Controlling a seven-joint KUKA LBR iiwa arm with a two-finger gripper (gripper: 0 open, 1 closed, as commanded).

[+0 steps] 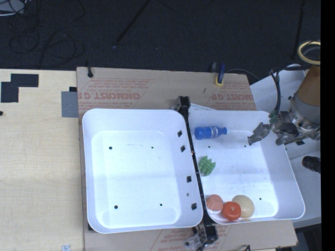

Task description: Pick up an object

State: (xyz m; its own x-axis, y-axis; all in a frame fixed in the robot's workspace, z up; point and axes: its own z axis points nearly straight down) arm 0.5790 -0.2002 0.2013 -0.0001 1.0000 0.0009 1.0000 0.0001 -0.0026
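Observation:
In the right bin (282, 192) a blue bottle (210, 133) lies on its side near the far left corner. A small green object (207, 166) rests below it by the divider. A pink-and-white piece (214, 203), a red ball (231, 210) and a beige round object (244, 205) cluster in the near left corner. My gripper (272, 135) hovers over the bin's far right rim, to the right of the bottle and apart from it. Its fingers (257, 134) are spread open with nothing between them.
The left bin (94, 140) sits beside the right one, with a black divider strip (192, 161) between them. Cardboard (136, 90) lies under both bins. The arm's orange band (314, 85) stands at the far right, with cables near it.

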